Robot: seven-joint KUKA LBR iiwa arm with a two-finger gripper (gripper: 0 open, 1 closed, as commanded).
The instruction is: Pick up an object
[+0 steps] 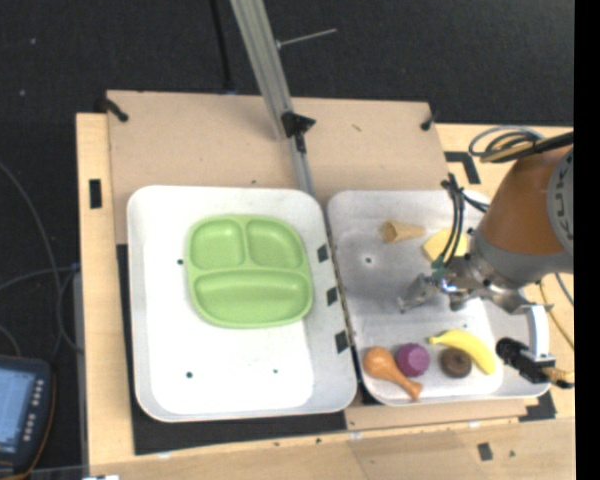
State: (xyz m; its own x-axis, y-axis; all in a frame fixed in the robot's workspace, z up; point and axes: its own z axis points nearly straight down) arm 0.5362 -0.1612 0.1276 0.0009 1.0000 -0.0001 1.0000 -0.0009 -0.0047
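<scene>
- Bench (230, 138): left bin (160, 368) holds green divided plate (249, 271).
- Right bin (370, 228): banana (466, 348), purple object (412, 359) along near edge.
- Gripper (420, 293) mid-bin, finger state cannot be told.

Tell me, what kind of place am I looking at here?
Most likely a robotics lab test bench. A grey arm with an orange band reaches over two shallow white bins; one bin holds a green divided plastic plate, the other toy food such as a yellow plastic banana.
</scene>
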